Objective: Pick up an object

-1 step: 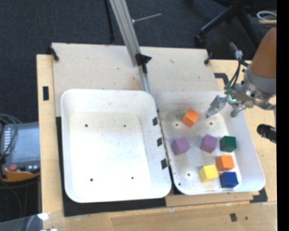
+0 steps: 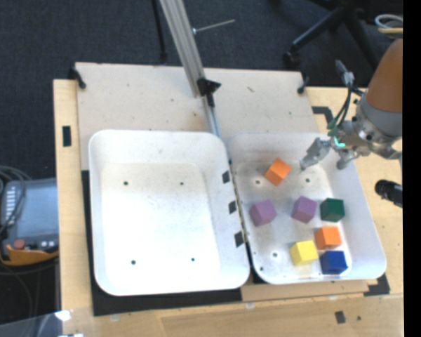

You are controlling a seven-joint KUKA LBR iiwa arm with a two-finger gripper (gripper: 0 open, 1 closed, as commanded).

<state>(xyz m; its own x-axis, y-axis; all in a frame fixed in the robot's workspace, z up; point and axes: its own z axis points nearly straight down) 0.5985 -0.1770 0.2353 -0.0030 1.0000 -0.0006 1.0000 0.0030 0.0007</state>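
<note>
The right bin (image 2: 358, 188) holds several small blocks. An orange block (image 2: 277, 171) lies tilted near its middle top. Below it sit two purple blocks (image 2: 262, 212) (image 2: 304, 208) and a green block (image 2: 332, 209). Along the front are a second orange block (image 2: 328, 236), a yellow block (image 2: 303, 252) and a blue block (image 2: 333, 262). My gripper (image 2: 328, 156) hangs over the bin's upper right part, right of the tilted orange block and above the green one. It is open with nothing between its fingers.
The left bin (image 2: 98, 188) stands beside the right one. A slanted aluminium rail (image 2: 182, 41) runs down to the bins' shared edge. An office chair base (image 2: 323, 20) and a teach pendant (image 2: 28, 220) lie off the bench.
</note>
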